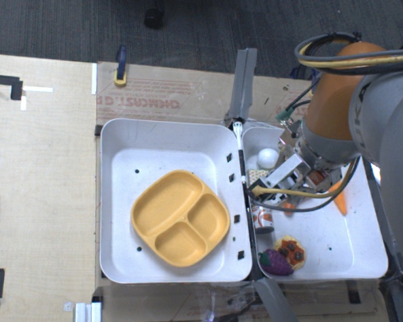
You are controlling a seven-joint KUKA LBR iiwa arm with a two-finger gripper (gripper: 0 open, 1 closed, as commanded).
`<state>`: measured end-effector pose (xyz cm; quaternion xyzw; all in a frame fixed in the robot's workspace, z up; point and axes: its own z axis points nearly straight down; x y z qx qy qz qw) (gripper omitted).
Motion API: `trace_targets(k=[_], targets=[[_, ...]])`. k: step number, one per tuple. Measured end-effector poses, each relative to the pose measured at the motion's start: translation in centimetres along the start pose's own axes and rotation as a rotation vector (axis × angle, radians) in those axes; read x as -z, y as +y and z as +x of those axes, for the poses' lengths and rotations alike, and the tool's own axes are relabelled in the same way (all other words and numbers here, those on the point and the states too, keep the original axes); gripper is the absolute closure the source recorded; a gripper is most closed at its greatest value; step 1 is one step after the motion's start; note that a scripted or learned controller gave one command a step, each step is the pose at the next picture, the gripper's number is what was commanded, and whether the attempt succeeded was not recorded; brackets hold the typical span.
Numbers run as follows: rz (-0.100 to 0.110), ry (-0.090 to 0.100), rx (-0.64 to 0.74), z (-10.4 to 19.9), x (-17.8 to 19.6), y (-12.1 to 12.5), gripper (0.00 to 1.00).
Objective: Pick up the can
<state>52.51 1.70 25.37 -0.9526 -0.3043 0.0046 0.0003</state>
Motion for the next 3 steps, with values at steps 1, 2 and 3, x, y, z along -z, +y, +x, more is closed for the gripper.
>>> trace_targets(k=[1, 2, 3], targets=[[-0.001, 0.001, 0.008, 3.8, -0.1, 7.9, 1.00], [0.000, 0.001, -0.050, 3.9, 1.1, 11.3, 1.00], [0.003, -0.008, -0.046, 3.9, 1.6, 11.3, 1.00]])
